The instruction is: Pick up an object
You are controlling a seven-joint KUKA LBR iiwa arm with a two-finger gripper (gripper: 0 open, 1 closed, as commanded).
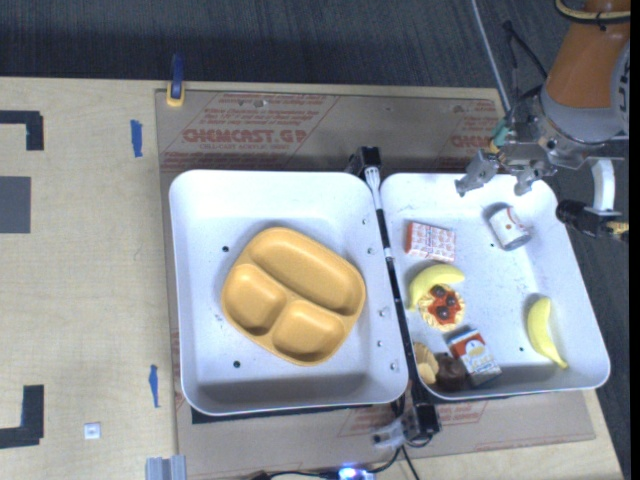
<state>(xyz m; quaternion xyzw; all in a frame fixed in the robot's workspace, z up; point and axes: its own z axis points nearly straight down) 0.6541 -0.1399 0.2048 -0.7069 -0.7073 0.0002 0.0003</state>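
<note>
Open, empty claw (497, 171) hovering just above small white cylinder (508, 226); probably light, rigid, smooth, best pinched across its rounded sides.

Reaches in from the upper right, orange band uppermost, grey wrist below it. Gripper (497, 173) hangs low with fingers (472, 179) spread apart, nothing between them.

Looks like a robot lab/test cell, not a home: grey-orange robot arm (585, 63) over a pale wood bench (80, 268) w/ two white bins (190, 268) on cardboard sheet (300, 128), blue tape marks (136, 138), loose cables (400, 433), dark carpet floor (300, 18).
</note>
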